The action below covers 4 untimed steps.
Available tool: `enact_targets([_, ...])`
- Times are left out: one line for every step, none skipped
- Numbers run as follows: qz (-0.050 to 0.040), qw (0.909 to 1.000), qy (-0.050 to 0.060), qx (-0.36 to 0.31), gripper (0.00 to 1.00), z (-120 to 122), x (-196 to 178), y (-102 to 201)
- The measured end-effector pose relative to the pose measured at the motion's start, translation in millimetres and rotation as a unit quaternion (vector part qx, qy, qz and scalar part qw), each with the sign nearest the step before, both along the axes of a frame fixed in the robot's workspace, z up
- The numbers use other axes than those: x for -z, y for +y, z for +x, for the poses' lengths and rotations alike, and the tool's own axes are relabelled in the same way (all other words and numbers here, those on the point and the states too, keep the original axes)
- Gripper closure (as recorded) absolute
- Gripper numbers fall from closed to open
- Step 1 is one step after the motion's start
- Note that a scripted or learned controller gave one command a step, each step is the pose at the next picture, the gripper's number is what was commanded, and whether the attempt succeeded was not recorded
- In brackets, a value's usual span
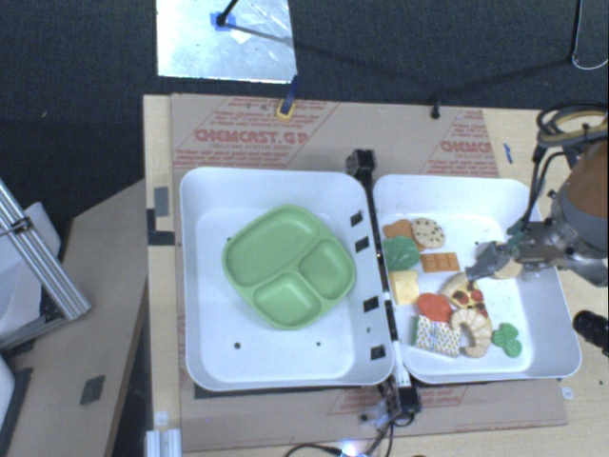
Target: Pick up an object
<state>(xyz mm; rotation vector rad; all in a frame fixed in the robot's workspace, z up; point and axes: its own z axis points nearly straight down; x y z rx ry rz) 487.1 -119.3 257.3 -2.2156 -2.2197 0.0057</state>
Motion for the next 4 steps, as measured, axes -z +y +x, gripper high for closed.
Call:
enact_targets([-0.0004,1.0,-0.003,-0.001,0.0,0.2,-3.6,0.5])
enact_targets([-0.0007,1.0,-0.005,0.0,0.0,7.3,49.7,5.1])
enact_targets([-0.0007,1.0,-0.004,0.0,0.0,4.6,86.9,5.6])
enact_targets([-0.0006,1.0,-0.005,0.0,0.0,6.4,143.2,5.4])
